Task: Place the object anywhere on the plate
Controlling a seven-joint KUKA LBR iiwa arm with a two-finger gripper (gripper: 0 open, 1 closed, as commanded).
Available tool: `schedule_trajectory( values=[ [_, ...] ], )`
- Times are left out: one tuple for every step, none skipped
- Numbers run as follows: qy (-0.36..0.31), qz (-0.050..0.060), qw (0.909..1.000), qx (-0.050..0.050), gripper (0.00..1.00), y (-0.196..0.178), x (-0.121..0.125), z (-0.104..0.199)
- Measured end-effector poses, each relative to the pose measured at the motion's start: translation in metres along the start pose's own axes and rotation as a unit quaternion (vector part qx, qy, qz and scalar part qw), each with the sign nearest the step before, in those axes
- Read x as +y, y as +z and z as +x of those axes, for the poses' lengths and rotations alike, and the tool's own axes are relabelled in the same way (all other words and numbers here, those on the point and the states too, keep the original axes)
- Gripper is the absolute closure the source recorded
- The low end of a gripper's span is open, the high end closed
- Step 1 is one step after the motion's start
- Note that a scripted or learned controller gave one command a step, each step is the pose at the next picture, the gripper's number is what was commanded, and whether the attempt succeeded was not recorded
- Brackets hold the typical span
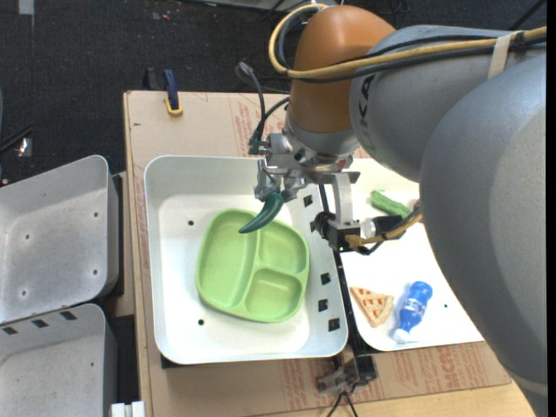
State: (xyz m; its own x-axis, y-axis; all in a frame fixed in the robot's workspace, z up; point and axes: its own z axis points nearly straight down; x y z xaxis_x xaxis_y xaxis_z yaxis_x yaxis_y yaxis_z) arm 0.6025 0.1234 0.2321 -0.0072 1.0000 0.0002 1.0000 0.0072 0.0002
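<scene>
**Inspector:** Arm [486, 146] first, as it sits closest to the lens. Grey casing covers the right side, and an orange dome above the wrist hangs over the seam between the two bins.

**Clerk:** And the fingers?

**Inspector:** Fingers [268, 183] point down, clamped on the top end of a dark green pepper [261, 217]. It hangs curved and slanting, with its tip down to the left, over the plate's far rim.

**Clerk:** Is it on the plate?

**Inspector:** I cannot tell whether the tip touches or merely hovers. The plate [228, 278] is pale green with three compartments, and it lies in the left bin [165, 259]. The right bin [452, 320] holds a green pod [388, 202], a waffle wedge [372, 306] and a blue bottle [411, 307], all well apart from the pepper.

**Clerk:** Stage of work?

**Inspector:** In my judgement, carriage is done and release is pending.

**Clerk:** Risks?

**Inspector:** I note three.
- The pepper is over the rim and not the middle. If let go here, its upper end may tip back and fall on the bin floor.
- The grip is on one end only, so the pepper could swing or slip if the arm jolts.
- Its curved shape may roll on the sloped rim.

A small shift toward the plate's centre before opening would reduce all three.
</scene>
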Motion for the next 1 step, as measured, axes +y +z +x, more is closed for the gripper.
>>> schedule_trajectory(
  values=[
    [0.000,-0.001,1.0000,0.001,1.00,-0.0069,0.0182,0.0485]
  ],
)
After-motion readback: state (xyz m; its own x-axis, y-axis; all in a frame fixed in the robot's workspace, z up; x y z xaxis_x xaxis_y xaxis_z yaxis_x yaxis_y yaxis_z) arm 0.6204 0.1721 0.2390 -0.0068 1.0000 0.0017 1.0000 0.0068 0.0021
